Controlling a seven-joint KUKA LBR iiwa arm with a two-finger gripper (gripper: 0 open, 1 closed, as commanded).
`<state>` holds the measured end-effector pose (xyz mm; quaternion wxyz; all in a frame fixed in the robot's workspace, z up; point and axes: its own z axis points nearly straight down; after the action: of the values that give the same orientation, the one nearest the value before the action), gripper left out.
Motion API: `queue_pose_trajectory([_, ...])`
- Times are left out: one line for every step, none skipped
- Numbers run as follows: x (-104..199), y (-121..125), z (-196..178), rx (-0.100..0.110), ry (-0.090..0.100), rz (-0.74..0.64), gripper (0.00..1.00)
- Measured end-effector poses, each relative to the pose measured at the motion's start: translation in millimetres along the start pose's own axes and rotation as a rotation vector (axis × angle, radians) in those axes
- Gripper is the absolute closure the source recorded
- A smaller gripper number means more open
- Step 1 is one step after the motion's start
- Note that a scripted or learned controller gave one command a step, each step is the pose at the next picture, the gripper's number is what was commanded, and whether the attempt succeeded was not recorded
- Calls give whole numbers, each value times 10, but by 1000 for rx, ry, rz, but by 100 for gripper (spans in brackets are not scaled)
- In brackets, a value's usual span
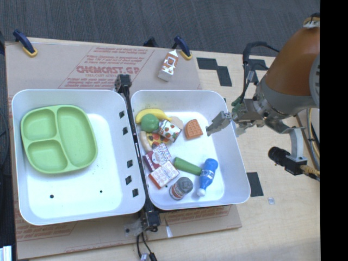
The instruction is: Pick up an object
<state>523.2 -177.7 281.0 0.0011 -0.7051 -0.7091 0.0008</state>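
Our end effector (217,123) hangs over the right rim of the right bin (232,145), and we cannot tell whether it is released or clenched; nothing visible sits in it. No object has been picked yet, as we read it.

We take the waffle (193,129) as our landmark, since it is the candidate nearest the end effector, just left of it. Left of the waffle lie a banana (155,113) and a green ball (150,122), close together, with a pizza slice (169,129) just beside them. Below the waffle sit a green cylinder (187,165), a blue bottle (206,174) and a can (182,187). Far left of it, in the left bin (76,200), rests a green divided plate (57,139).

The risks, as we judge them: descending here could strike the bin wall. The waffle lies flat and may slip away. The crowded items further left could jam a grasp, or two could lift together.
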Motion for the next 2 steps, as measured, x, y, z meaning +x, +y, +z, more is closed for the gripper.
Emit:
queue_pose_trajectory([-302, 11, 1349, 3, 1, 0, 0])
queue_pose_trajectory([-100, -466, 1892, 1, 2, -2, 0])
